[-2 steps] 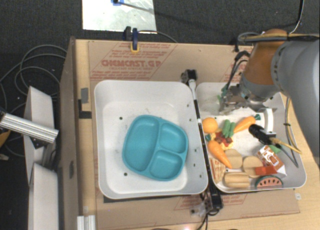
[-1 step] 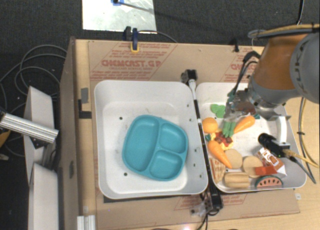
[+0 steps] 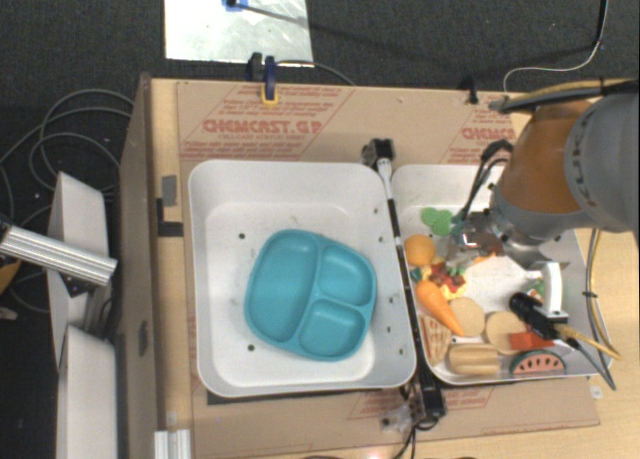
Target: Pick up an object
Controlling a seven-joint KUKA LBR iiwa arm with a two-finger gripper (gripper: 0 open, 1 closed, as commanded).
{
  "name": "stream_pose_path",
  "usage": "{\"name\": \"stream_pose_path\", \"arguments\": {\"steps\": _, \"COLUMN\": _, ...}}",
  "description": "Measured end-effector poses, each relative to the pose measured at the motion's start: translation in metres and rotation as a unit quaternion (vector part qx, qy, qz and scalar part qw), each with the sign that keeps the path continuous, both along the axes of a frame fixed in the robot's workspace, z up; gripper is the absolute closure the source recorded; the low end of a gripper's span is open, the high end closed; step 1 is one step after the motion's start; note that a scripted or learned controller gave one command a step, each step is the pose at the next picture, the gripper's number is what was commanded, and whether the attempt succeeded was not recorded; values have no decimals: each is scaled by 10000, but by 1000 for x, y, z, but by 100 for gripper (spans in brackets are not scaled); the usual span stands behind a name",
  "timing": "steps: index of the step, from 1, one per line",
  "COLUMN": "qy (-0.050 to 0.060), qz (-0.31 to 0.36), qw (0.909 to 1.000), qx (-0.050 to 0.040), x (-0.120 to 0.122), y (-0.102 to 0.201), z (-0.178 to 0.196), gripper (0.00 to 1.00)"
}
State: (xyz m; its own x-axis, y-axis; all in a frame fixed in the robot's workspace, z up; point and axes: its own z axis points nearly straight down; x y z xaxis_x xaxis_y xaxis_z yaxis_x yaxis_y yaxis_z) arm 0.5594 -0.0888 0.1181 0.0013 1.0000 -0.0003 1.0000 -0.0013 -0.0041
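A: What is found at the claw (image 3: 468, 239), and can its state be judged?

B: It is lowered into the right bin (image 3: 565, 265), among the toy food. Whether anything is clamped cannot be told; the tip is blurred and partly hidden by the wrist.

A: What is counted around it?

B: One green piece (image 3: 436, 218) is seen just to its left. One yellow-orange round piece (image 3: 420, 249) lies left and slightly below. One carrot (image 3: 438, 304) is placed below it, with one round biscuit-like piece (image 3: 466, 312) beside that. One watermelon slice (image 3: 538, 362) is set further below, at the bin's near edge.

A: And farther out?

B: One left bin (image 3: 215, 247) is seen well to the left, and one blue divided plate (image 3: 311, 293) is held in it. Two bins are counted in all.
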Motion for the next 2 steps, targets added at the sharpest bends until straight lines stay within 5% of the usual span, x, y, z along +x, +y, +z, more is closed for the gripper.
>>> {"name": "stream_pose_path", "arguments": {"steps": 1, "qy": -26, "qz": 11, "qw": 10000, "qx": 2, "x": 2, "y": 1, "z": 4, "gripper": 0}}
{"name": "stream_pose_path", "arguments": {"steps": 2, "qy": -17, "qz": 6, "qw": 10000, "qx": 3, "x": -5, "y": -2, "z": -35, "gripper": 0}}
